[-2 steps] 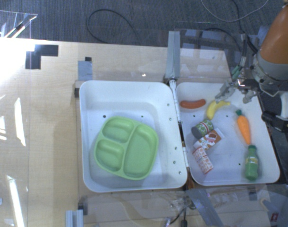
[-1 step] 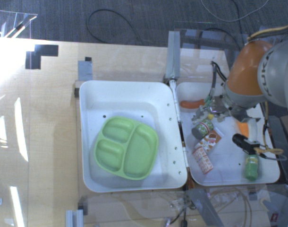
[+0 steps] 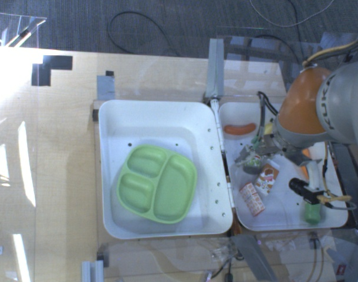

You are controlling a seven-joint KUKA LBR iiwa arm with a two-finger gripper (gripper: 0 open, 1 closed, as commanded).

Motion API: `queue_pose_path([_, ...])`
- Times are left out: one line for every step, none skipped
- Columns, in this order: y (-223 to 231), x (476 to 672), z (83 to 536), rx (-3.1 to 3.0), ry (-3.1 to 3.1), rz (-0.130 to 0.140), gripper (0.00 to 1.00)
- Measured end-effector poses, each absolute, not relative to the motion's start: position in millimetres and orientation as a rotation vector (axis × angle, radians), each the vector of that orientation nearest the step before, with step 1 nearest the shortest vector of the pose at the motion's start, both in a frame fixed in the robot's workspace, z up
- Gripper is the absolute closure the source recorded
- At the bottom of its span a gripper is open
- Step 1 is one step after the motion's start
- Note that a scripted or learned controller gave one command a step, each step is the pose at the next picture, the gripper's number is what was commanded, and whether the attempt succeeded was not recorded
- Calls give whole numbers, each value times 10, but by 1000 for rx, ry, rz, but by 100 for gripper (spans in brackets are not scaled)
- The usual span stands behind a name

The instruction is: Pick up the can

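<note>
Right of centre, over the smooth white right bin (image 3: 343, 219), my pincer (image 3: 258, 151) hangs low beneath my rounded orange band and grey wrist; whether it is clenched or released I cannot tell. Just below it lies what may be the can (image 3: 252, 198), a small red-and-white cylinder on its side. Lower left, a glossy green divided plate (image 3: 157, 184) rests in the left bin (image 3: 111, 119) on the pale wooden worktop (image 3: 44, 157).
</note>
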State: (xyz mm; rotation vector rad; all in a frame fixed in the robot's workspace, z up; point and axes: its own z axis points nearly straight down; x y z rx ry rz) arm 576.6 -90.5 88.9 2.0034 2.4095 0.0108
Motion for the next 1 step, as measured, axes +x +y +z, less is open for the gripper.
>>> queue_pose_path([-904,5800,1031,1997,2403,20,100])
